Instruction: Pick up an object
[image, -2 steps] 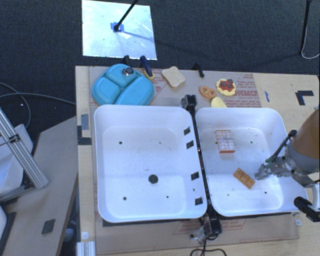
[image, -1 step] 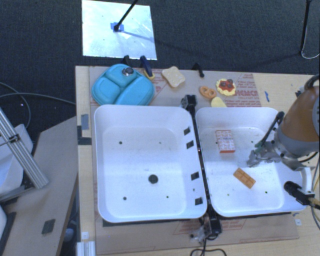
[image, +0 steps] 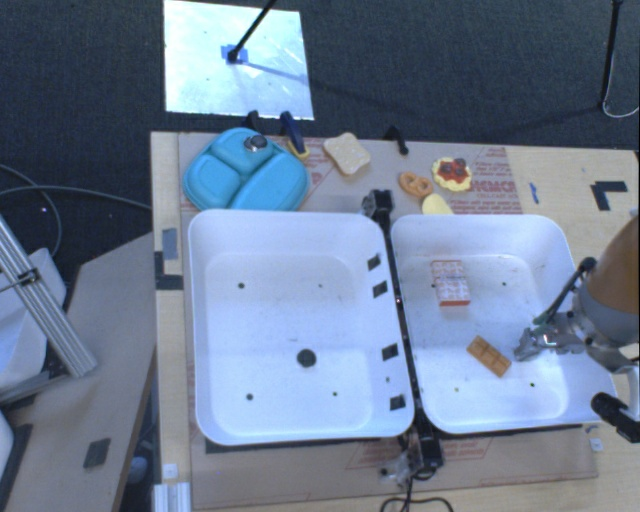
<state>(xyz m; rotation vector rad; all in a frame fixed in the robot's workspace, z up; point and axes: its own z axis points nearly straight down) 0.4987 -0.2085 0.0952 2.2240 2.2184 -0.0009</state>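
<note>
White plastic makes up both shallow bins on my worktop (image: 170, 300), the left bin (image: 215, 400) and the right bin (image: 540, 235) meeting along a dark seam down the middle. My end effector (image: 530, 345) sits low inside the right bin, toward its 3 o'clock side, with my grey arm (image: 610, 300) coming in from that edge. I cannot tell how wide it stands; its tip is small and dark against the bin floor, and nothing shows between its tips. Just at its 9 o'clock lies a brown waffle-like block (image: 489, 356), tilted on the bin floor, near but apart from the tip as far as I can see. At about 11 o'clock from that block, nearer the bin's middle, lies a small red-and-white box (image: 451, 282), flat and well apart from me. The left bin has a small dark round thing (image: 306, 357) toward its 6 o'clock side. Beyond the bins, at the worktop's 12 o'clock edge, sit a blue divided plate (image: 245, 172), a toy bread slice (image: 347, 153), a pretzel (image: 414, 184), a small round pastry with red topping (image: 452, 173) and a pale yellow piece (image: 436, 205).
</note>
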